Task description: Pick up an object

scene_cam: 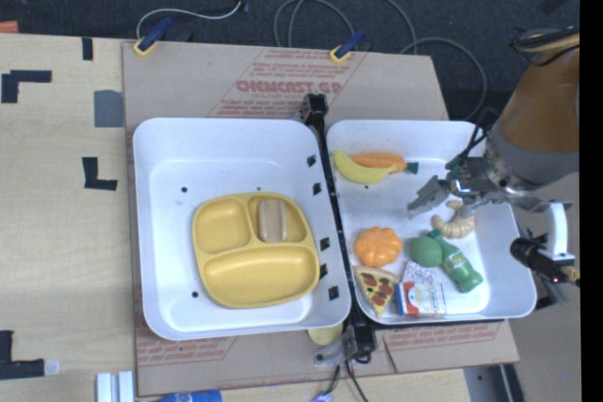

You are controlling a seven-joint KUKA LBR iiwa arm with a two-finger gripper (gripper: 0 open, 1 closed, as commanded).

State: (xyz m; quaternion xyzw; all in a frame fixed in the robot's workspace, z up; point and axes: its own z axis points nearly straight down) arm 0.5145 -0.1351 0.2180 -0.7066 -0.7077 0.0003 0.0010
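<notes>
Two white bins sit side by side on cardboard. The right bin (490,301) has bare floor along its far edge and middle. In it lie a banana (362,168) and carrot (379,160) far left, an orange pumpkin (378,246), pizza slice (376,288), small carton (418,297), green bottle (461,268) and beige twist (455,223). The left bin (170,155) holds a yellow divided tray (256,270). The gripper (435,194) hovers mid-bin, fingers spread, empty, just far of the twist.
</notes>
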